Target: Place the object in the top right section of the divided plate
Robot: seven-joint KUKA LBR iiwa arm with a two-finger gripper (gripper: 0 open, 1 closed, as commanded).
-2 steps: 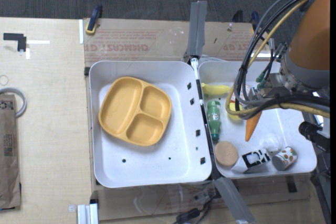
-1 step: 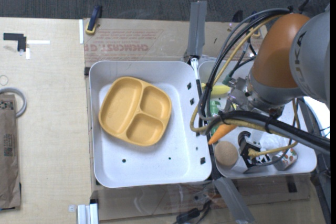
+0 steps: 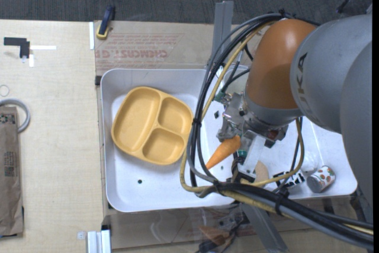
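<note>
Dark carpet lies beyond the bench. Left to right: a yellow three-section plastic plate (image 3: 151, 125) rests in the left white bin (image 3: 118, 186); right of it, over the right bin, the two-finger gripper (image 3: 237, 140) is clenched on an orange carrot-shaped toy (image 3: 223, 152). Carrying it leftward should clear the bins' divider before lowering over the plate's upper right section.

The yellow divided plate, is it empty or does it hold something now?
Empty. All three sections of the yellow divided plate show bare; the orange carrot sits apart, right of it, under the arm.

Orange carrot (image 3: 223, 152) tilted in right bin, yellow divided plate (image 3: 152, 125) left
</note>
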